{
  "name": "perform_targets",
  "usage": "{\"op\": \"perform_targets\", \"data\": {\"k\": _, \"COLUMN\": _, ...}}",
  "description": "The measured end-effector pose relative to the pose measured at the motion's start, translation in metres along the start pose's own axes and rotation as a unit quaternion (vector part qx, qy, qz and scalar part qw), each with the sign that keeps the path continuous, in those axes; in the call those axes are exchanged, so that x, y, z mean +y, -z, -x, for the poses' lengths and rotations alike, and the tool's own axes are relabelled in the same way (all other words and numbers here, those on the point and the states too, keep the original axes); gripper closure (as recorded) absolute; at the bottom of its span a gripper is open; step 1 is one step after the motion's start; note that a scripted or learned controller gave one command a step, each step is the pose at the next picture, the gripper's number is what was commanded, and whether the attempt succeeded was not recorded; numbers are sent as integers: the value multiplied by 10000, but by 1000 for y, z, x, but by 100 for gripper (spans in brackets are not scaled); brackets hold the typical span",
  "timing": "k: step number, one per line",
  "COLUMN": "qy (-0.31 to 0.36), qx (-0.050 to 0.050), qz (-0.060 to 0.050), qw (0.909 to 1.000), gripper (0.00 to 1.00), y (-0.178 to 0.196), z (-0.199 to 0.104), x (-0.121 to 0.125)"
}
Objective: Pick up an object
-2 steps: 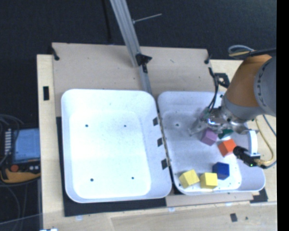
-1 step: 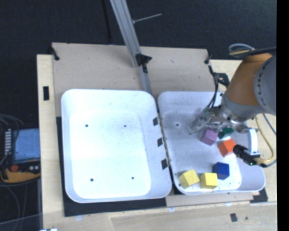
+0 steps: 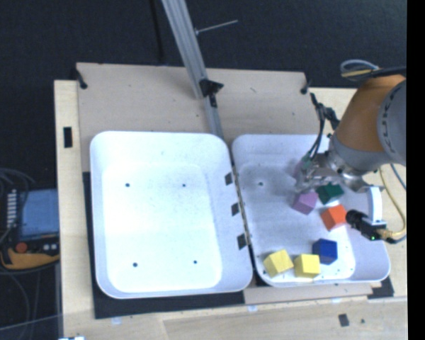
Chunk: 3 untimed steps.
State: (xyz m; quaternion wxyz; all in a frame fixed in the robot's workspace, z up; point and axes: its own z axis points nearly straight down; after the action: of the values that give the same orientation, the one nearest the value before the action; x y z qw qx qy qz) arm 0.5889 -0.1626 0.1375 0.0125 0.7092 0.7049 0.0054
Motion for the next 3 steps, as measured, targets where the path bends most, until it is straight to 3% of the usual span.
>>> {"op": "perform_targets", "data": {"k": 1, "qy": 39, "qx": 36, "qz": -94, "qw": 9999, "gripper": 100, "y": 49, "z": 7, "x": 11}}
{"op": "perform_targets", "data": {"k": 2, "qy": 44, "qx": 40, "qz": -97, "qw": 9999, "gripper": 100, "y": 86, "z": 9, "x": 13}}
{"op": "perform_targets", "data": {"k": 3, "qy": 65, "qx": 55, "qz": -114, "qw": 9999, "gripper": 100, "y": 98, "z": -38, "x": 14}}
